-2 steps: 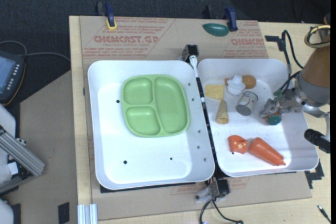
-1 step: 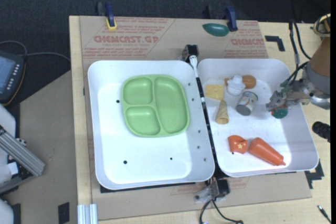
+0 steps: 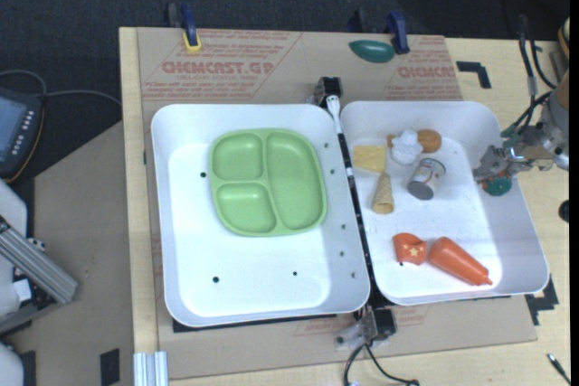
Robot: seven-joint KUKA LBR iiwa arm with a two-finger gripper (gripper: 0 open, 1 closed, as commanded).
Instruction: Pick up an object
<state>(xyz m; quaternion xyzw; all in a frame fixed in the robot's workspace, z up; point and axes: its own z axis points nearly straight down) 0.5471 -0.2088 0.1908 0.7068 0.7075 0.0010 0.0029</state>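
Observation:
My gripper (image 3: 500, 165) hangs over the right rim of the right bin (image 3: 516, 230), coming in from the right. A small teal object (image 3: 497, 187) sits right under its tip, and I cannot tell whether it is held. In the right bin lie a yellow wedge (image 3: 368, 158), a tan cone (image 3: 384, 193), a white and brown piece (image 3: 414, 141), a grey cup (image 3: 423, 180), a red pepper (image 3: 409, 249) and an orange carrot (image 3: 460, 260).
The left bin (image 3: 181, 221) holds a green divided plate (image 3: 268, 182). A teal lid-like thing (image 3: 371, 51) lies on the cardboard behind the bins, near a blue clamp (image 3: 396, 30). Cables run along the right side.

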